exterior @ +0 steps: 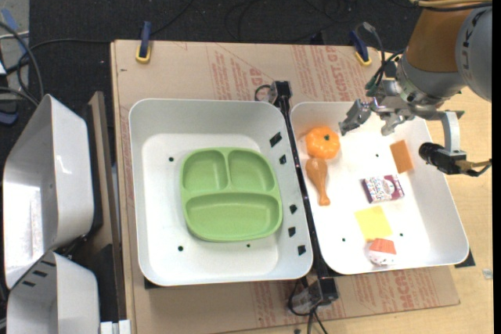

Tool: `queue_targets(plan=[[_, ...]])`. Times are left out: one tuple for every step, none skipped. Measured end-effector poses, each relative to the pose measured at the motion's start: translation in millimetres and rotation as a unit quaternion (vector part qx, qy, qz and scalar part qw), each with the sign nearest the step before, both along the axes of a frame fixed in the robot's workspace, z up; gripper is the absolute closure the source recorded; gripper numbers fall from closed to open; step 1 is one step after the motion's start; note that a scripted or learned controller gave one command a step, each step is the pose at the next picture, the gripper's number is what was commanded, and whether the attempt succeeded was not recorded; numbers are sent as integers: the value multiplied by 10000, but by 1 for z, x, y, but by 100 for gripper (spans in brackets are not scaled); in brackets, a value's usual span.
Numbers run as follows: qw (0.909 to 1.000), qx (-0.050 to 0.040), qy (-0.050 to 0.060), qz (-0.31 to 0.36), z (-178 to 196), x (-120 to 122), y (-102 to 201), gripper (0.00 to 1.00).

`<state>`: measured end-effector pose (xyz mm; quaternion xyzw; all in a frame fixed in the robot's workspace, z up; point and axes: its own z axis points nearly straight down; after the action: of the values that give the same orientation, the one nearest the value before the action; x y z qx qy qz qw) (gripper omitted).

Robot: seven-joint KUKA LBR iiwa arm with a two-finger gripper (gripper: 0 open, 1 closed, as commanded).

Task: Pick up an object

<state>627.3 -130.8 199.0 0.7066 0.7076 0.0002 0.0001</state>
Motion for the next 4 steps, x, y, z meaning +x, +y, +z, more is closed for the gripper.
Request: queue_targets(plan=[[10000,-13,-20,-36,107,-67,-35,0],[10000,12,53,-41,-85,-119,-86,0],[10000,-2,-3,-18,-67,-114,-84,100],[10000,-28,-53,16,103,-99,-87,100]])
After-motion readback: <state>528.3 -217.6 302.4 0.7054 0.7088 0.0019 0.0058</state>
